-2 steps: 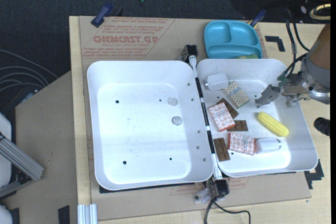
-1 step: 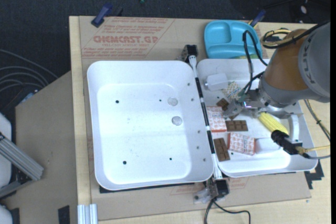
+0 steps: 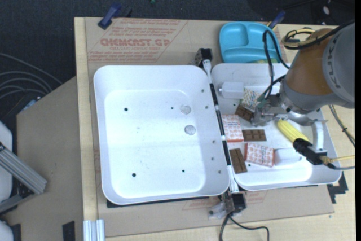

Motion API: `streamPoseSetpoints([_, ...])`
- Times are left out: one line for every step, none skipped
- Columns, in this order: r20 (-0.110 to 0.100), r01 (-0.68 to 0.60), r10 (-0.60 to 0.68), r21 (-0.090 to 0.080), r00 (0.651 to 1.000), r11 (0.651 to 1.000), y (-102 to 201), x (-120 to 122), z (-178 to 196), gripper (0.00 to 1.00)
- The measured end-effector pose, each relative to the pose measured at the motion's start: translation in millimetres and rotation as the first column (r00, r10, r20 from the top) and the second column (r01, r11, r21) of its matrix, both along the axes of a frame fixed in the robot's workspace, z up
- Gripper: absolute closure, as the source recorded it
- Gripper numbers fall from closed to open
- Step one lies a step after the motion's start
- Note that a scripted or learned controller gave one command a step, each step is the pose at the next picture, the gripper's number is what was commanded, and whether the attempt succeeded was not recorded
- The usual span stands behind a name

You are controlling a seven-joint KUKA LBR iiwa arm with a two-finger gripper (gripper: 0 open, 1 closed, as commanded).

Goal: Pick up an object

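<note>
My gripper [image 3: 261,114] is down inside the right bin [image 3: 282,176], low over its middle, with the grey and orange arm reaching in from the right. A small brown chocolate piece [image 3: 244,113] lies just left of it, close to the gripper tip. Nearby lie a dark chocolate bar [image 3: 253,135], a second brown bar [image 3: 238,160], a red-and-white packet [image 3: 260,154] and a flat red-and-white packet [image 3: 230,127]. Nothing visibly sits in the gripper.
A white box [image 3: 231,89] and a small printed packet [image 3: 250,97] lie at the back of the right bin. The left bin [image 3: 113,121] stands beside it. A blue tray [image 3: 245,42] sits behind the right bin on the cardboard bench.
</note>
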State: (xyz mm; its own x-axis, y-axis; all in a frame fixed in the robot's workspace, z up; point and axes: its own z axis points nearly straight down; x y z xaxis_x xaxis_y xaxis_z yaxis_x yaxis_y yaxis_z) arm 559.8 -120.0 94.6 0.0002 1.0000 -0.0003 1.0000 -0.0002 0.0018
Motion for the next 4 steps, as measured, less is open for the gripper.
streamPoseSetpoints([0.0,0.0,0.0,0.0,1.0,1.0,0.0,-0.1,-0.1,0.0])
streamPoseSetpoints([0.012,0.007,-0.007,-0.017,1.0,1.0,17.6,-5.3,-6.0,0.0])
streamPoseSetpoints([0.008,0.006,-0.006,-0.007,1.0,1.0,22.2,-5.2,3.0,1.0])
streamPoseSetpoints([0.009,0.006,-0.006,-0.009,1.0,1.0,21.4,-5.0,3.7,0.0])
